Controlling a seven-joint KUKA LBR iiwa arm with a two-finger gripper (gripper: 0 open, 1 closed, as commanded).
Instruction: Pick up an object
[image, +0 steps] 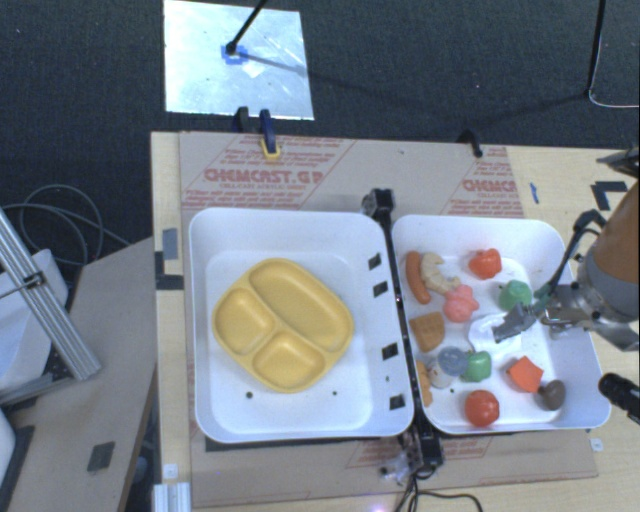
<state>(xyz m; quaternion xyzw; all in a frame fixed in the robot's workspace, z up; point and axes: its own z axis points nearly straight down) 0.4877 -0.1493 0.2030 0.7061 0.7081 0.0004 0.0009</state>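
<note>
The gripper (510, 325) hangs low in the right bin (575, 262), whether open or closed I cannot tell, among toy foods: green ball (516, 294) just above, pink piece (459, 304) left, orange block (525, 373) below

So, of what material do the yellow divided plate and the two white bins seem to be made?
The yellow plate looks like moulded plastic with a matte finish: uniform colour, soft rounded dividers, no sharp glare. The white bins, left and right, also look like plastic, smooth and slightly glossy, with rounded corners and thin raised rims. That is a guess from appearance alone.
</note>
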